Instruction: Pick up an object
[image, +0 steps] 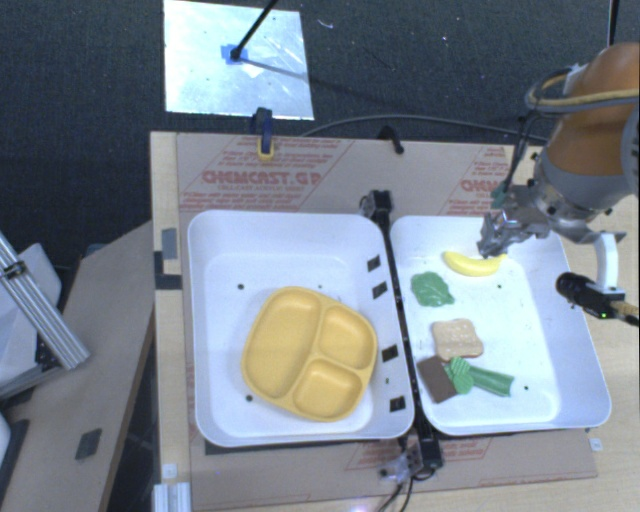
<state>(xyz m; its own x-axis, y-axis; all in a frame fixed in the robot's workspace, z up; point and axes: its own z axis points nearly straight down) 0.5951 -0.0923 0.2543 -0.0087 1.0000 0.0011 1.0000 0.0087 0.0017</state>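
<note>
Two white bins (300, 225), gripper (493, 244) at banana (472, 263) near right bin's far wall.

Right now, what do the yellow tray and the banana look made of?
Yellow tray: looks like moulded plastic, matte with a soft sheen, rounded one-piece compartments. Banana: probably a plastic toy, uniform bright yellow, smooth, no blemishes; too small to be sure.
</note>
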